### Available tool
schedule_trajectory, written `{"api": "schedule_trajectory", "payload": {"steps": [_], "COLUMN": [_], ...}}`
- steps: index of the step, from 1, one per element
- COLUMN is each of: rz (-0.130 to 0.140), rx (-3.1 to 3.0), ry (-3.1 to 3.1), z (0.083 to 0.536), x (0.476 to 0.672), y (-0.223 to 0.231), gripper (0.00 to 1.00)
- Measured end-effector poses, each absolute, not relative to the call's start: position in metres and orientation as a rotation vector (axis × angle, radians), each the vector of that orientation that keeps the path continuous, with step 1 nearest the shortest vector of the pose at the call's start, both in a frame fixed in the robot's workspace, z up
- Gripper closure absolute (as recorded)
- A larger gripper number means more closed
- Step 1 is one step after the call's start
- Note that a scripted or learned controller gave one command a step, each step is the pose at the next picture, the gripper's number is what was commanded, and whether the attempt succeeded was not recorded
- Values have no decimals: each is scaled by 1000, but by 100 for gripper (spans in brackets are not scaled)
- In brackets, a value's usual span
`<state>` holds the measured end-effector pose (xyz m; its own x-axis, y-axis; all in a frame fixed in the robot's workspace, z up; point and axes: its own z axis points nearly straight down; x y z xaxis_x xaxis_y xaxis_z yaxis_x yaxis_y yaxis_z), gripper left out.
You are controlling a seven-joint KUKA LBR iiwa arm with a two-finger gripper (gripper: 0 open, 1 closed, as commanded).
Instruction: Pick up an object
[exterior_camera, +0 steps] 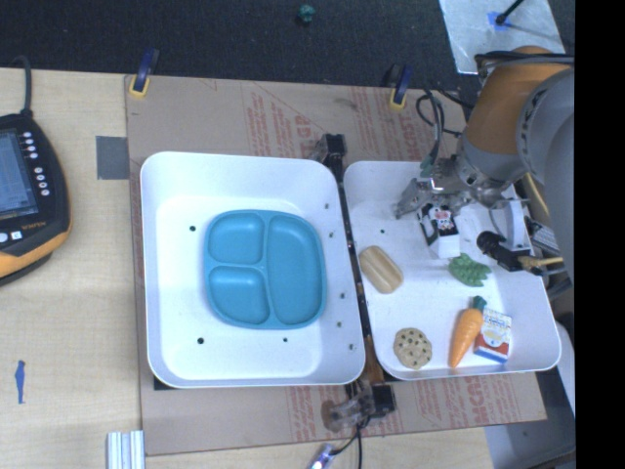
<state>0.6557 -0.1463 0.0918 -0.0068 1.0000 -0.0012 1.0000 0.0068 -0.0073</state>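
My gripper (427,213) hangs low over the back of the right bin (371,189), reaching in from the right. A tan bread roll (381,269) lies just in front of it and to its left, apart from it. A green leafy toy (470,271) sits to the gripper's front right. Along the bin's front lie a cookie (412,347), an orange carrot (466,332) and a small carton (495,338). I see nothing held in the gripper.
The left bin (166,262) holds a blue divided plate (265,268). A teach pendant (24,193) lies on the bench at the far left. Clamps (143,71) pin the cardboard under both bins.
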Motion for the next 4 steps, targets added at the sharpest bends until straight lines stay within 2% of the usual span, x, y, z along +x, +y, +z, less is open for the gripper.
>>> {"api": "schedule_trajectory", "payload": {"steps": [2,4], "rz": [9,10], "rx": [-2209,-2209], "ry": [-2228,-2227], "z": [108,92], "x": [656,656], "y": [-122,-107], "gripper": [0,0]}}
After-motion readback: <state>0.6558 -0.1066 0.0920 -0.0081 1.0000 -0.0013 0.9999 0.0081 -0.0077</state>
